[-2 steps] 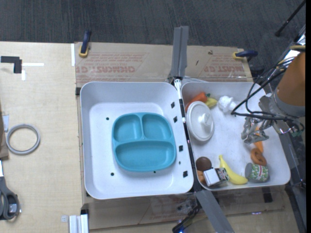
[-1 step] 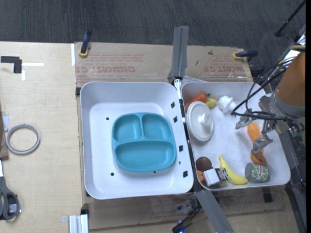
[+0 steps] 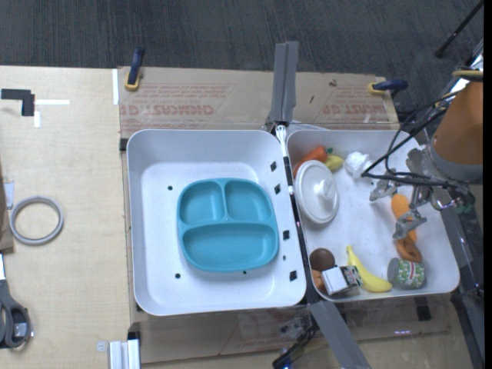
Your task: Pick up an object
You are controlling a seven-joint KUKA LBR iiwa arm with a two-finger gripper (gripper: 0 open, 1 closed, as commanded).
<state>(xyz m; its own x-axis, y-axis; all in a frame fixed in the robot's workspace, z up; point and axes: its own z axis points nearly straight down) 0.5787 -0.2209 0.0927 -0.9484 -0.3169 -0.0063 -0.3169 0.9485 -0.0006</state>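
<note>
The right bin (image 3: 438, 283) holds the loose objects. My gripper (image 3: 393, 209) hangs over its right half, open, with one grey finger (image 3: 379, 194) to the left and the other (image 3: 410, 223) lower right. A small orange piece (image 3: 400, 205) shows between them; whether they touch it I cannot tell. A second orange piece (image 3: 407, 249) lies just below. A white lidded bowl (image 3: 317, 192) sits at the bin's left, and a banana (image 3: 366, 274), a brown ball (image 3: 320, 259), a small box (image 3: 339, 280) and a green can (image 3: 407, 274) lie along the front.
A blue divided plate (image 3: 227, 224) lies in the left bin (image 3: 146, 229). An orange item (image 3: 312, 157), a yellow piece (image 3: 334, 161) and a white crumpled item (image 3: 356, 162) sit at the right bin's back. A tape roll (image 3: 34, 220) and scissors (image 3: 12, 321) lie on the bench, far left.
</note>
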